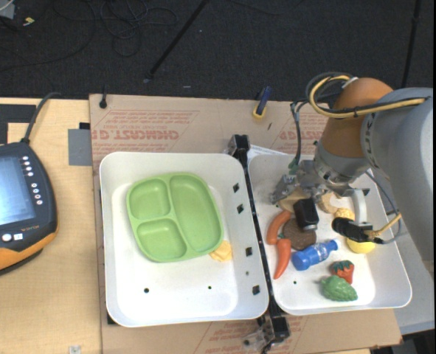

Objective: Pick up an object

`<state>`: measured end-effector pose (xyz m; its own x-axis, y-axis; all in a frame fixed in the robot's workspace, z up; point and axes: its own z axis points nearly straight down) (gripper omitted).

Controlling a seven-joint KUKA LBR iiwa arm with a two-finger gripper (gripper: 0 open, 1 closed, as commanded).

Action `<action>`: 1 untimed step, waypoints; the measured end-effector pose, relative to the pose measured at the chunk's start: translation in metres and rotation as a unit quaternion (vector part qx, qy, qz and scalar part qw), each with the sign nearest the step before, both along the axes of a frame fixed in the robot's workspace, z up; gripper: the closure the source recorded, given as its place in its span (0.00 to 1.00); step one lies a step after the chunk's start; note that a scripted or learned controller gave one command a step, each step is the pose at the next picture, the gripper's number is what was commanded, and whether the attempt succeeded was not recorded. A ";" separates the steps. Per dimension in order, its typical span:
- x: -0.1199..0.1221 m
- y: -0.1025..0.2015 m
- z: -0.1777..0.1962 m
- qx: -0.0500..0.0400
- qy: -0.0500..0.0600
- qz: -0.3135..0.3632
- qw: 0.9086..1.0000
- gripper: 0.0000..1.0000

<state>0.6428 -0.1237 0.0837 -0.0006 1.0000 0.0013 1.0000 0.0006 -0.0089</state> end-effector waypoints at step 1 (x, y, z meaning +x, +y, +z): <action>0.000 -0.001 0.008 0.000 0.002 -0.001 1.000 1.00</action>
